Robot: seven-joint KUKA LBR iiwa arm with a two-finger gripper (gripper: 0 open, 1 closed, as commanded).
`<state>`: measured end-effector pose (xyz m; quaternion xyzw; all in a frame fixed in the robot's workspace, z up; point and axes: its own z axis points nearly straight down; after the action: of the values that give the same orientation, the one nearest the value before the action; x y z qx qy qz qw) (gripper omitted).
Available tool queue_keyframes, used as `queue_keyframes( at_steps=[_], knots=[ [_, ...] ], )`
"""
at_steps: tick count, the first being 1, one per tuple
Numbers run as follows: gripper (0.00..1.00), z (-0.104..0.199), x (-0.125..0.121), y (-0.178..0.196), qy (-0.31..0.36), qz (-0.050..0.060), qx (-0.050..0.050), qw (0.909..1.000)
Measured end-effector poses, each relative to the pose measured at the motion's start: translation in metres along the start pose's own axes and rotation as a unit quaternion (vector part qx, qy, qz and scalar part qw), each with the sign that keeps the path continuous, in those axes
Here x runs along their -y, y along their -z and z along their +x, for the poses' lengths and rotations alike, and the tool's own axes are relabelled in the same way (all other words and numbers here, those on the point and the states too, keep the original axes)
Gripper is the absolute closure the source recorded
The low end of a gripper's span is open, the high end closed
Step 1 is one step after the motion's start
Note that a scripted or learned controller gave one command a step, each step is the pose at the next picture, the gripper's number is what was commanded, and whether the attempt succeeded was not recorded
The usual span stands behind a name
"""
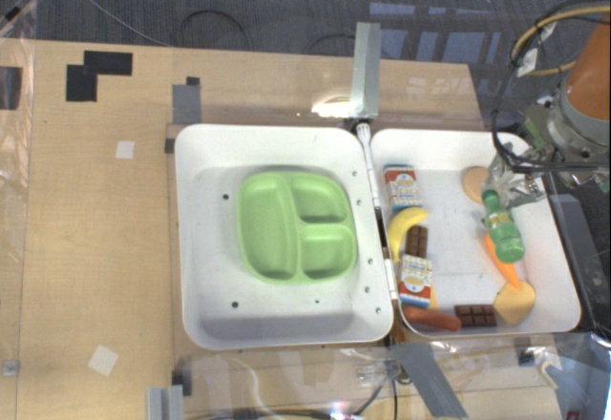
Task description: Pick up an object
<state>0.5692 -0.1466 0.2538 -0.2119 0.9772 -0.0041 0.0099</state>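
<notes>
The right white bin (449,218) holds several small items. A green bottle (503,231) lies near its right side, neck pointing up-left, across an orange carrot-like piece (503,265). My gripper (514,183) hangs just above the bottle's neck end, at the bin's upper right, below the arm's orange band (590,89). Beside the gripper on the left lies a tan round piece (474,183). I cannot make out any item held in the gripper.
Along the right bin's left wall lie a snack packet (402,186), a banana (405,221), a brown bar (417,241) and another packet (415,281). A sausage (431,320), a chocolate piece (474,316) and a yellow pear shape (516,303) sit at the front. The left bin (205,218) holds a green divided plate (294,225).
</notes>
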Motion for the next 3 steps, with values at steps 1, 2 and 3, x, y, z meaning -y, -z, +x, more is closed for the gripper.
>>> queue_keyframes(
  at_steps=[1, 2, 3],
  knots=[
    [1.00, -0.068, 0.096, 0.013, 0.060, -0.004, -0.003, 0.9982],
    [1.00, -0.106, 0.014, -0.008, 0.085, -0.006, -0.003, 0.9964],
    [1.00, -0.046, -0.035, 0.007, 0.061, -0.004, -0.003, 0.9981]
  ],
)
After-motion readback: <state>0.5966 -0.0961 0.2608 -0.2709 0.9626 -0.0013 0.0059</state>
